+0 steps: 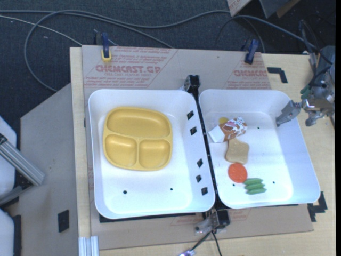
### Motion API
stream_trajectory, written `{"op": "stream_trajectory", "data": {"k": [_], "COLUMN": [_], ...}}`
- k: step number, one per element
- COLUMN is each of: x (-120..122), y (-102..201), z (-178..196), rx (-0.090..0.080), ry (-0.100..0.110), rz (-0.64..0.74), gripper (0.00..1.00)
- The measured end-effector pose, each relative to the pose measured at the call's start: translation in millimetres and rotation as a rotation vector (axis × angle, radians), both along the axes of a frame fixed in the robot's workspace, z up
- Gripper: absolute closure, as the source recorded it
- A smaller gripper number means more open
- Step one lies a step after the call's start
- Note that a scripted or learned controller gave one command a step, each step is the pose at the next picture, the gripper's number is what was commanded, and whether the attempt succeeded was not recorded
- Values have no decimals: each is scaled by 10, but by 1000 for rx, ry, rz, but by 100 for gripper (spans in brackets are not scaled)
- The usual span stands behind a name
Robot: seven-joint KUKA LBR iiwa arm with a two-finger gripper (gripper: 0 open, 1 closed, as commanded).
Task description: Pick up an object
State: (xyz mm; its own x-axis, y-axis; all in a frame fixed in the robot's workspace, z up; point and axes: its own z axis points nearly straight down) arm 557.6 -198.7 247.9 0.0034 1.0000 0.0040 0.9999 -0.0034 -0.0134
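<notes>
A wooden bench (80, 143) bears two white bins: the left bin (181, 159) (touching) beside the right bin (298, 159).

Robotics lab bench

Two white bins (101, 143) are sitting on a clamped board (133, 63), cables (48, 23) are trailing across dark carpet (32, 63), toy food lying inside.

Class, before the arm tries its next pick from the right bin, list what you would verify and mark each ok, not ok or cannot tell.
1. Objects lie in the right bin: ok.
2. Tomato slice lies apart from the bread: ok.
3. Green pods unobstructed from above: ok.
4. Pincer above an object: not ok, it sits at the bin's right rim.
5. Pincer open: cannot tell.
6. Packet free of the bread: cannot tell.
</notes>
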Motion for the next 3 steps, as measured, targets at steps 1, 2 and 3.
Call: {"op": "stream_trajectory", "data": {"k": [1,2,3], "x": [26,-66,-79], "y": [6,-46,38], "z": [69,-446,-902], "rx": [-3,-1,-1], "ry": [-13,-7,-8], "rz": [4,2,4], "gripper": [0,0,0]}}
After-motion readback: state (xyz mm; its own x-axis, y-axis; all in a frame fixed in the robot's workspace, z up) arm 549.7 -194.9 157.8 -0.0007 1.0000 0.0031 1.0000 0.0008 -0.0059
